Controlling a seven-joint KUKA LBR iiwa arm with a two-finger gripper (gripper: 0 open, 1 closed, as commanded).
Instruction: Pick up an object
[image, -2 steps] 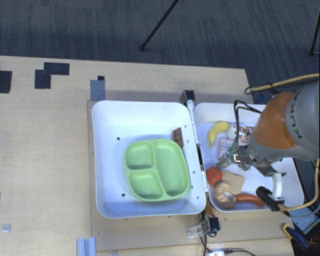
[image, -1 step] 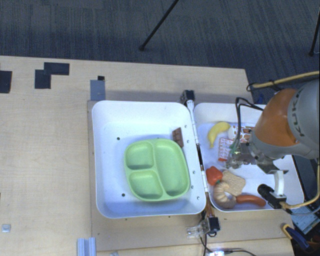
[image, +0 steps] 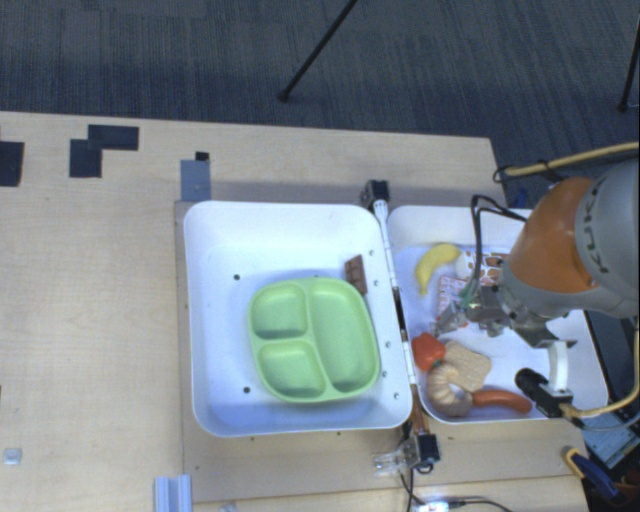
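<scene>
Green plastic, a three-part tray (image: 314, 339), lies alone in the left white bin (image: 215, 260), a small brown block (image: 355, 269) at its edge. No writing is legible. In the crowded right white bin (image: 597, 375), the gripper (image: 462, 310) hangs low among a yellow banana (image: 436, 264), a red tomato-like piece (image: 428, 349), a tan bread slice (image: 468, 365) and an orange sausage (image: 497, 401); I cannot tell its state.

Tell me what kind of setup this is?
Likely a robotics lab grasping bench: two white bins on a wooden bench, toy food such as a banana, and a grey-and-orange arm reaching in.
</scene>
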